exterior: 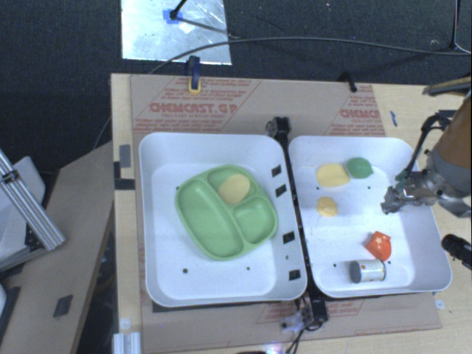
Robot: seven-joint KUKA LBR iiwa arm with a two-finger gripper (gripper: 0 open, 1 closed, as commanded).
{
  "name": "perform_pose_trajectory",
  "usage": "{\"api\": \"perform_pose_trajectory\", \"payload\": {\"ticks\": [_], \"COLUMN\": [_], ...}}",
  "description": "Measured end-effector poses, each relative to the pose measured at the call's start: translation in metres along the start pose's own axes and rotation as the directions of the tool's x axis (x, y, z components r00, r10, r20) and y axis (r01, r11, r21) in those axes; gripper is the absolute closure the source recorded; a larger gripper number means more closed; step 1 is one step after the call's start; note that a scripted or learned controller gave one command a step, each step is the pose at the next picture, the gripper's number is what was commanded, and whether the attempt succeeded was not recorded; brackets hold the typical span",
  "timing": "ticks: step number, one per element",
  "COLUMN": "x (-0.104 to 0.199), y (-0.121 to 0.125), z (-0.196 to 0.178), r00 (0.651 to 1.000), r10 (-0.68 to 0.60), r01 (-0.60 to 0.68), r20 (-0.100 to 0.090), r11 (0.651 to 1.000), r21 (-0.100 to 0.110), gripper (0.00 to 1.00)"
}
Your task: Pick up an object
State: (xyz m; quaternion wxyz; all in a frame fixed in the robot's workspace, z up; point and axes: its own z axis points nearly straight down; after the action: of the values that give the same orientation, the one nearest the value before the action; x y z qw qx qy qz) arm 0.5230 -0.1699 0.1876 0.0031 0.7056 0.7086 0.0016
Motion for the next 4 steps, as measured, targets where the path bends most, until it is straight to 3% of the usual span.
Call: {"api": "perform_pose_trajectory", "payload": {"ticks": [1,2,4], "x": [-0.003,0.049,0.154], "y": [-0.003,0.006,0.030], "z": [-0.045,-0.053,-0.034], "r00": [1.000,1.000,1.000], "r10": [-0.001,-0.006,-0.006], "r01": [0.001,0.006,0.006], "r20": [0.000,-0.003,-0.004], "r11": [1.000,1.000,1.000], "r21": [0.000,0.002,0.005], "gripper": [1.00,1.00,1.00]}}
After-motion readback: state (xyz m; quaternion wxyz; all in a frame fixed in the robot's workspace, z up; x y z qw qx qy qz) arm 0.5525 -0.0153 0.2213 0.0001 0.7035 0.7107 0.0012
